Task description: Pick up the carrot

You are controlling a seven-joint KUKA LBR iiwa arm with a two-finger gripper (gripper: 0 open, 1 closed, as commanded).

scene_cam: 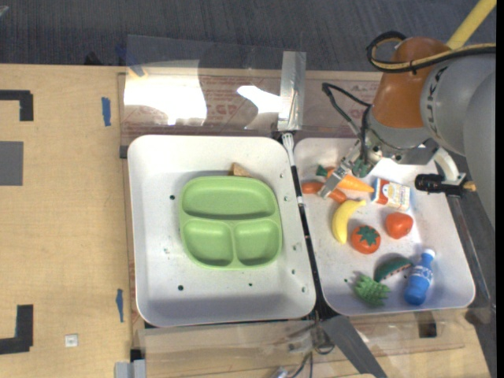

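- Bins: two white bins [150,235] are set side by side; a green tray [231,219] is held in the left one, and the toys are gathered in the right bin [457,282].
- Arm [441,93]: it is reached in from three o'clock, and the gripper [352,170] is lowered over the right bin's ten o'clock corner.
- Carrot [349,185]: it is seen as a short orange wedge with a green stub, lying flat just under the fingertips, at twelve o'clock of the banana [342,220].
- Fingers: whether they are spread or pressed together cannot be told, since the tips are blurred against the toys.
- Grip: no hold on the carrot can be confirmed from this view.
- Advice: the carrot would best be straddled across its narrow width, with the descent kept vertical, so that the red piece [313,187] at nine o'clock and the carton [394,194] at three o'clock are not nudged.
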